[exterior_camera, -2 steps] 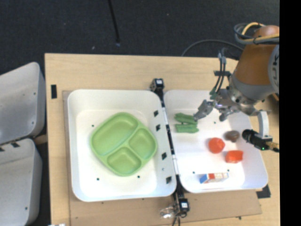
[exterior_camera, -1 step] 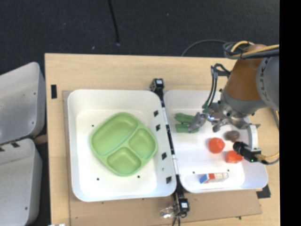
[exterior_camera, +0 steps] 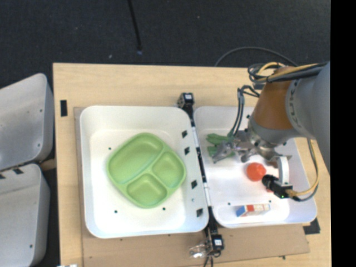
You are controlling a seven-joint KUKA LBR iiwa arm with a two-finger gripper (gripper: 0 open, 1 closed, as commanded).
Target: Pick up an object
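Nearest the lower edge, the wooden bench (exterior_camera: 139, 249) carries a small metal clamp fitting (exterior_camera: 207, 248) at the junction of the two bins. In the right bin (exterior_camera: 222, 213), close to its near wall, a small flat white packet with blue and red print (exterior_camera: 251, 209) lies on its side, apart from the other contents. Further in, an orange ball-like object (exterior_camera: 256, 172) rests on the bin floor, just beside the black fittings and cable of the wrist. The gripper (exterior_camera: 222, 151) sits low over the middle of this bin, pointing toward the divider; its grey fingers overlap a green object (exterior_camera: 217, 139) lying near the bin's inner wall. Whether the fingers are spread or closed cannot be told, and no object is visibly held between them. The arm (exterior_camera: 289, 107), grey with an orange band, enters from the right above the bin's far half.

In the left bin (exterior_camera: 92, 210), a light green sectioned plate (exterior_camera: 146, 169) with three compartments lies flat near the centre, touching no wall.

At the far end of the divider a second black clamp (exterior_camera: 185, 99) is mounted. Beyond the bench lies dark floor (exterior_camera: 167, 21)
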